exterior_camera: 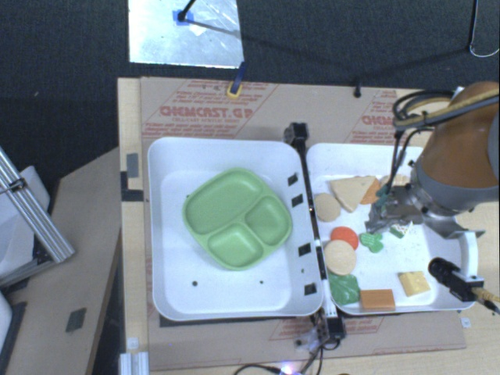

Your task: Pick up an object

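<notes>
Green toy piece (pixel 372 242) lies in right bin (pixel 445 307), just under gripper (pixel 384 219); finger state unreadable. Judged light, rigid plastic, slippery; grip across its narrow middle. Red ball (pixel 344 236) beside it.

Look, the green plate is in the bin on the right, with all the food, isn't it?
Not quite. The camera view shows the green plate alone in the left bin. The food, such as the red tomato and the orange block, lies in the right bin, where the claw reaches down.
</notes>
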Available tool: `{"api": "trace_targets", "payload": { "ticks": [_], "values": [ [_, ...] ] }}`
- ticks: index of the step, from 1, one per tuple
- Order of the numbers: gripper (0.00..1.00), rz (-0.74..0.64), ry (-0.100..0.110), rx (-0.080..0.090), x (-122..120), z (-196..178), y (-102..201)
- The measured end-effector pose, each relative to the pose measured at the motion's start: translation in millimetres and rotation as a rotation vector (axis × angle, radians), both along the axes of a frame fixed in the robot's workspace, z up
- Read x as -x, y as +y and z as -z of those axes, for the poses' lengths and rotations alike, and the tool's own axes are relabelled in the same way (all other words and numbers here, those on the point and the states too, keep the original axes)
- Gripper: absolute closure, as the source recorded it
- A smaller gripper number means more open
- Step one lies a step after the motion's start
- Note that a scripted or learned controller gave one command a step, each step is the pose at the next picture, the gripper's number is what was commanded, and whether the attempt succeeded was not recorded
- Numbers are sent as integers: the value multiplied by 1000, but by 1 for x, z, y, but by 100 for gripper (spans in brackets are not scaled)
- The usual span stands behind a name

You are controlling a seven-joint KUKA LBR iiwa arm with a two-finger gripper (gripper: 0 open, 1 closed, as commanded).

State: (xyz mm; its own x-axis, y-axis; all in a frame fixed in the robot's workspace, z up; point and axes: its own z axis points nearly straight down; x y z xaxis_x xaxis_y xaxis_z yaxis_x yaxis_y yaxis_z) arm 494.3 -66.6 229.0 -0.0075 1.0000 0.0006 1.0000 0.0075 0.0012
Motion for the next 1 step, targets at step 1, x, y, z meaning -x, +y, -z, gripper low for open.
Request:
{"api": "trace_targets", "payload": {
  "ticks": [1],
  "values": [
    [100,6,2,1,2,15,-6]
  ]
}}
